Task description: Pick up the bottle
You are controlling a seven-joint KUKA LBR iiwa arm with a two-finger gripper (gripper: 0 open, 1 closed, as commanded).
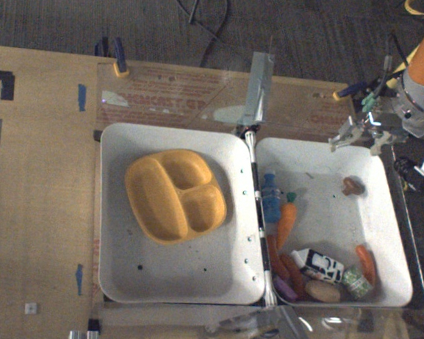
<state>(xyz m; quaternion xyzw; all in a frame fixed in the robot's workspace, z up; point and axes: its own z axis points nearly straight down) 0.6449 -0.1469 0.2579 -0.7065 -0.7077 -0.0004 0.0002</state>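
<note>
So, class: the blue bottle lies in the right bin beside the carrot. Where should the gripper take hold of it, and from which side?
Grip the blue bottle across its body, coming straight down from above. It lies flat against the right bin's left wall, with the carrot close on its other side, so a sideways approach looks blocked. The gripper would probably need one finger slipped between bottle and carrot.

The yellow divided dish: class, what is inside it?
Nothing can be seen in the yellow dish; its three hollows look bare. The patch of left bin floor beneath it is covered.
</note>
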